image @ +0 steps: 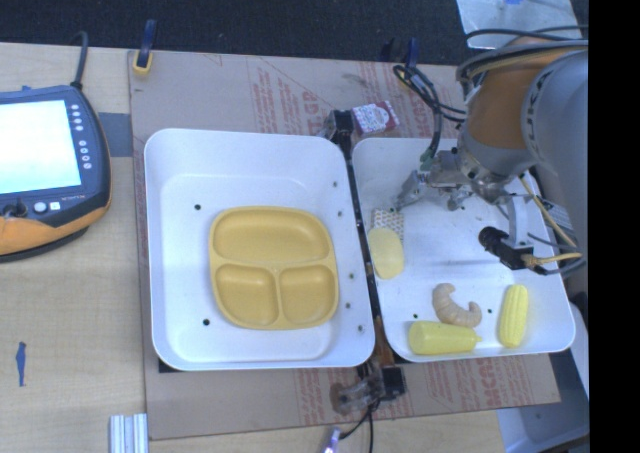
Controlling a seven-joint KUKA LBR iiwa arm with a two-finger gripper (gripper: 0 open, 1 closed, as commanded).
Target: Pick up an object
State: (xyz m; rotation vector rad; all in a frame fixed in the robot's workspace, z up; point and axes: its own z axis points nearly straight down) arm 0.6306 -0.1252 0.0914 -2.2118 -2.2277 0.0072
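Yellow toys lie scattered in the right bin (560, 336): a pale egg-shaped piece (386, 252) against its left wall, a curled shrimp-like piece (456, 305) near the middle, a yellow cylinder (441, 338) along the near edge, and a corn cob (513, 315) at the near right. The left bin (170, 241) carries a yellow divided plate (273, 267). A tablet-like controller (45, 166) rests on the bench at far left.

The arm (520, 106) reaches in over the far right part of the right bin, and its gripper (438, 184) hangs above bare bin floor toward the far side, apart from every toy. Whether its hand is released or clenched I cannot tell, since the metal parts blur together from this height. Nothing is visibly caught in it.

By my reading, the step in hand is the approach, with no grasp made. The egg-shaped piece is the closest candidate, lying nearer and to the left of the gripper. The next move would call for shifting over a chosen toy, lining up across its narrow side and descending; the egg's place against the wall leaves little room on that side.
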